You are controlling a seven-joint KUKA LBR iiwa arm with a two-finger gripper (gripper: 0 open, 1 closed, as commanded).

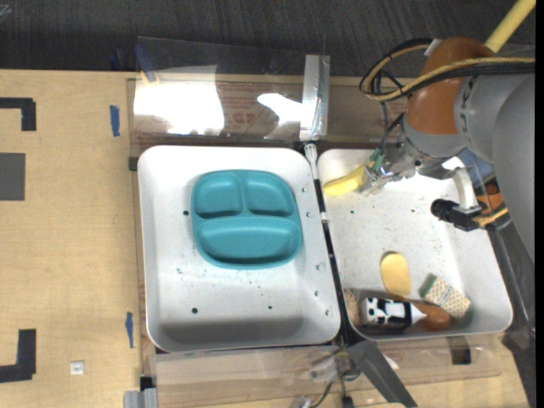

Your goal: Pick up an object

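- Two white bins sit side by side on a bench. The left bin [161,253] holds a teal tray [246,218] with three compartments.
- The right bin [476,262] holds a yellow piece [342,183] at its 10 o'clock corner, and a tan oval [394,272], a black-and-white toy [384,311] and a patterned packet [445,296] grouped toward 6 o'clock.
- The grey arm [497,113] reaches in from 3 o'clock, and its gripper [380,170] is down at the 11 o'clock part of the right bin.
- The yellow piece lies just beside the gripper, on its 9 o'clock side, and looks to touch the tip. It sits against the wall shared with the left bin.
- Whether the gripper is spread or closed cannot be told; the tip is small and blurred, so no hold on the yellow piece can be confirmed.
- To do this step well, the gripper likely needs to centre over the yellow piece rather than its edge, since the nearby wall leaves little room on the 9 o'clock side.
- Lifting straight up, slowly, should show whether the piece comes along.
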